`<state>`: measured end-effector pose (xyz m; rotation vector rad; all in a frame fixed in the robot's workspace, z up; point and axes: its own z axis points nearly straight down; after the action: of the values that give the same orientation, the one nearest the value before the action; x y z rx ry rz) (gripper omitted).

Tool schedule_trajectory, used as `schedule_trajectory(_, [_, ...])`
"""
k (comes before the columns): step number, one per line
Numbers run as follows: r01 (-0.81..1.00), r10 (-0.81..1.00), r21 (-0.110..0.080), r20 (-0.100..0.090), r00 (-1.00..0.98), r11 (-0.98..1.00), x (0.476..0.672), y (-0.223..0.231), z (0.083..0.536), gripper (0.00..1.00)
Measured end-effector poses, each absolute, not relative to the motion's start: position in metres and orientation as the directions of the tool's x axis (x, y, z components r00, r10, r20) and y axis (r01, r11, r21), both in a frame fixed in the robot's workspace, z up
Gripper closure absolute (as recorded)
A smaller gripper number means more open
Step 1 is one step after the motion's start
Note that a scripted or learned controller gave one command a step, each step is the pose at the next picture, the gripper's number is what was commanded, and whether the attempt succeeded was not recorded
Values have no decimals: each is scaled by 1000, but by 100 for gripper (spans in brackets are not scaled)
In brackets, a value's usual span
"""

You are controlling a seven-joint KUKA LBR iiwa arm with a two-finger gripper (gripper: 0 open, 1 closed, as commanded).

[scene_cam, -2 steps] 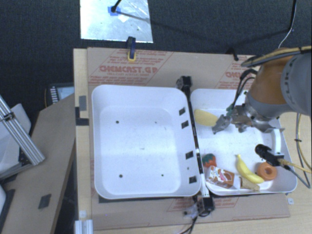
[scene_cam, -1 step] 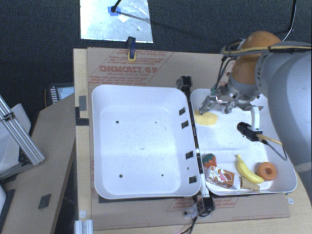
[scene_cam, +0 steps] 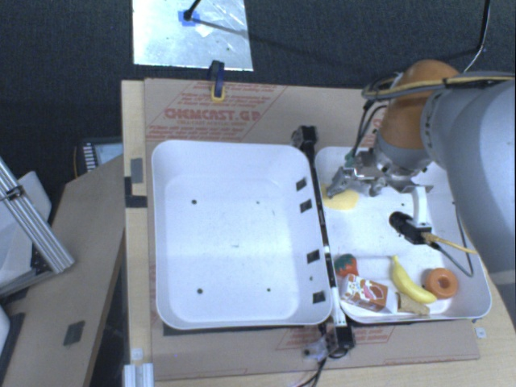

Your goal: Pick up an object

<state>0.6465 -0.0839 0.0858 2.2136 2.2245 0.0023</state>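
Brown tabletop (scene_cam: pixel 135 248) holds two white bins side by side: the left bin (scene_cam: pixel 234 240) and the right bin (scene_cam: pixel 367 236). My one grey arm (scene_cam: pixel 476 160) reaches into the right bin. Its tool (scene_cam: pixel 345 182) sits just over one pale yellow lump (scene_cam: pixel 345 202) at the back. I cannot tell if the tool is open or closed. Well apart, at the front, lie one banana (scene_cam: pixel 407 279), one snack packet (scene_cam: pixel 367 294), one orange ring (scene_cam: pixel 441 283) and one small red thing (scene_cam: pixel 347 264).

Claw (scene_cam: pixel 347 184) low in right bin (scene_cam: pixel 367 234), touching pale yellow lump (scene_cam: pixel 343 202). Near front wall: banana (scene_cam: pixel 403 279), orange ring (scene_cam: pixel 441 283), red-white packet (scene_cam: pixel 367 293), small red-green item (scene_cam: pixel 347 264). Left bin (scene_cam: pixel 234 240) alongside.
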Motion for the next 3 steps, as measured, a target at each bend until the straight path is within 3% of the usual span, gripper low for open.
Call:
schedule_trajectory(1, [1000,1000,6,-3,1,-1,670,-140,86,0])
schedule_trajectory(2, [1000,1000,2,1,-8,8,666,-88,99,0])
schedule_trajectory(3, [1000,1000,11,1,-11,11,665,-21,191,0])
